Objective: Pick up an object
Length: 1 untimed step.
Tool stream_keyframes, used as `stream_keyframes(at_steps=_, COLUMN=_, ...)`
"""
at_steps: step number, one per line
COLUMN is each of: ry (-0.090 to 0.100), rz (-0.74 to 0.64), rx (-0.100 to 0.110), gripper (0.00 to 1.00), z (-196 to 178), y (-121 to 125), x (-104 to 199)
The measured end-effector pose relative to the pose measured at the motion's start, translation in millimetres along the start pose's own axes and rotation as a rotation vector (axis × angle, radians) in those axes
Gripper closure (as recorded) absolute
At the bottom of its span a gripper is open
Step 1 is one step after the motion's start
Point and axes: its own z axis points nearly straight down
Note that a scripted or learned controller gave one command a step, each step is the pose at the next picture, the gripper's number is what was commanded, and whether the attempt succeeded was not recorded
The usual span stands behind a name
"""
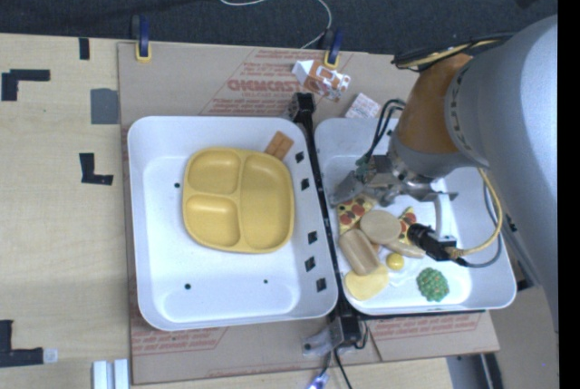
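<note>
Camera view had the jaws low over the toy food pile point(376, 233) in the right bin point(480, 287); their state couldn't be told. Yellow divided plate point(239, 199) sat at 9 o'clock in the left bin point(154, 269).

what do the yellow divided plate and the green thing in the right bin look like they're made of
The yellow divided plate looks like moulded plastic: one even colour, smooth matte surface, soft rounded compartment edges. The green thing has a bumpy, knobbly surface like toy broccoli, probably plastic or rubber; it is too small to tell which. Both bins look like smooth white plastic.
</note>
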Motion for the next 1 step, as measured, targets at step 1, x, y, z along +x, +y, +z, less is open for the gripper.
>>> stream_keyframes(at_steps=1, ry=-0.002, rz=-0.001, rx=-0.003, gripper=0.0, z=-0.4, y=-14.4, x=1.1)
